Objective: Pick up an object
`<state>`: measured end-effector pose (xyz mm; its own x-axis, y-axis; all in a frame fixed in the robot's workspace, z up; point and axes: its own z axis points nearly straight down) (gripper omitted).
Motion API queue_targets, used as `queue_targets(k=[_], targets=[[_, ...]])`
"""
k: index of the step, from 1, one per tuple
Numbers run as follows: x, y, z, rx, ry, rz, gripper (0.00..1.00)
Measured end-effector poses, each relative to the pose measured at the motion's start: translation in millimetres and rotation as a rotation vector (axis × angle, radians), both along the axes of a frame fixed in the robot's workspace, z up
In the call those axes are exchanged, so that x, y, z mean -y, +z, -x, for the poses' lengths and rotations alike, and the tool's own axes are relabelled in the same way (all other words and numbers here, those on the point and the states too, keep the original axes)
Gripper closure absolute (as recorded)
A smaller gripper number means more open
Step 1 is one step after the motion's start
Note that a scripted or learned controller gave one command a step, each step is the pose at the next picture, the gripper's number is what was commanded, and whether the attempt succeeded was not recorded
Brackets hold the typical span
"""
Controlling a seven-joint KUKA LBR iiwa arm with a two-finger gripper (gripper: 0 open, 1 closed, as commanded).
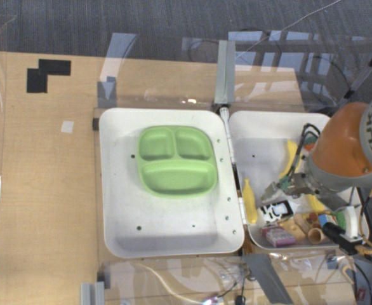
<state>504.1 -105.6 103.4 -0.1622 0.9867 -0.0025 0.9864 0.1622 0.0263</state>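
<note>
My gripper point(282, 189) is low inside the right bin point(256, 135), at the end of the grey arm with its orange band point(343, 146). Just below it lies a small black-and-white object point(277, 211). A yellow banana-like piece point(249, 203) lies to its left along the bin's wall. A thin yellow item point(291, 157) lies just behind the gripper. A pink block point(278, 236), wooden pieces point(315, 235) and small blue point(326, 222) and green point(352, 219) items crowd the bin's near edge.
The left bin point(119, 227) holds a green divided plate point(176, 160) near its middle. A metal divider rail point(223, 75) runs back between the two bins. Cables hang over the bench's front edge point(173, 284).
</note>
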Motion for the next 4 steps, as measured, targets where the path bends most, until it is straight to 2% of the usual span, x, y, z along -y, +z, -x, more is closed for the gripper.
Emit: queue_targets(k=[1, 2, 3, 4], targets=[[23, -13, -70, -0.011, 0.015, 0.003, 0.00], [33, -12, 12, -0.008, 0.141, 0.008, 0.00], [30, 0, 9, -0.003, 0.144, 0.003, 1.00], [5, -1, -29, -0.022, 0.213, 0.005, 1.00]])
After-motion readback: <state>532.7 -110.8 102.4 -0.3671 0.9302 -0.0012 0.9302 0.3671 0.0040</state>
